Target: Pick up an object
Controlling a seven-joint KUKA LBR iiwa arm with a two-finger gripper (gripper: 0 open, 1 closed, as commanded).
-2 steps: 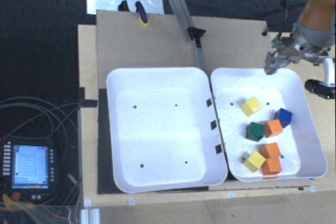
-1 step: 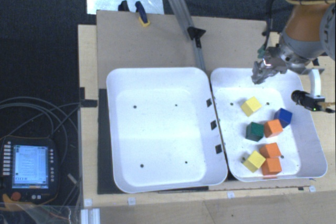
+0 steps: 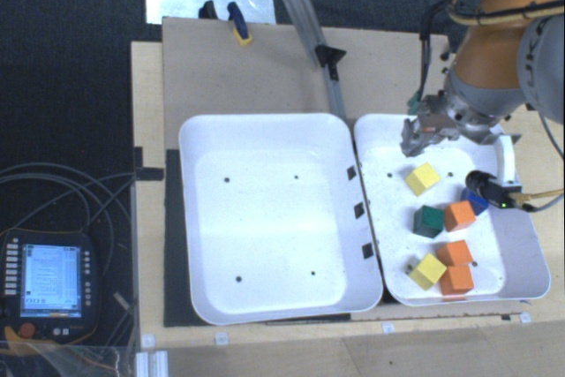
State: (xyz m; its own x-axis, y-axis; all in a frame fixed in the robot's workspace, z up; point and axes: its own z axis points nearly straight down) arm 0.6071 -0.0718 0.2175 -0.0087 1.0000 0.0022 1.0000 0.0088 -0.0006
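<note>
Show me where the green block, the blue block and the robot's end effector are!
green block [image 3: 428, 221]: camera view, on its top face.
blue block [image 3: 478, 204]: camera view, on its visible corner beside an orange block.
end effector [image 3: 417, 139]: camera view, at its tip above the right bin.

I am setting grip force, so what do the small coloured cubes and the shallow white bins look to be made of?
The small coloured cubes, such as the yellow one and the orange one, look like painted wood or hard plastic: crisp edges, flat matte faces; which one is unclear. The shallow white bins look like smooth moulded plastic, with rounded corners and a faint sheen.
</note>
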